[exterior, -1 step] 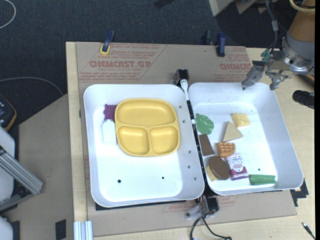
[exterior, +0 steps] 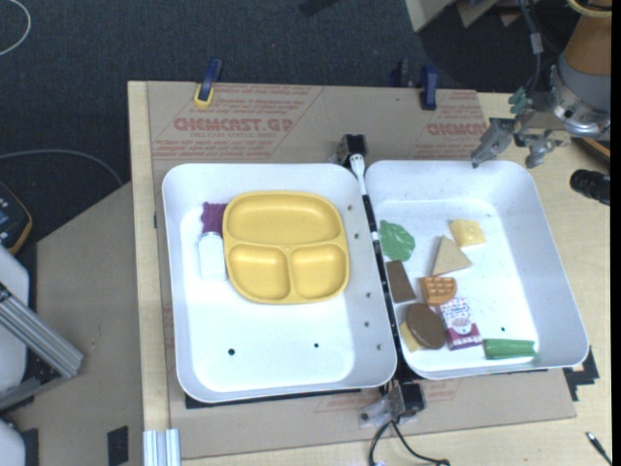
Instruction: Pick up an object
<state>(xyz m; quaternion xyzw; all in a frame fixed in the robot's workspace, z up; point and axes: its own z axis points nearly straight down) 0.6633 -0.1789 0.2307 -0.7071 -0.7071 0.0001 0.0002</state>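
Note:
My gripper (exterior: 511,149) hangs above the far rim of the right bin (exterior: 543,221), near its back right corner. Its fingers are open and hold nothing. Below and to the left of it, toy food lies in that bin: a green leaf (exterior: 396,239), a yellow square (exterior: 468,232), a tan wedge (exterior: 449,256), a small waffle (exterior: 438,288), a brown strip (exterior: 400,282), a brown round piece (exterior: 424,325), a red and white packet (exterior: 459,321) and a green stick (exterior: 509,349).
The left bin (exterior: 281,357) holds a yellow divided plate (exterior: 286,246), with a purple item (exterior: 212,216) and a white bottle (exterior: 211,256) at its left side. Clamps (exterior: 205,90) (exterior: 427,85) sit on the board's far edge.

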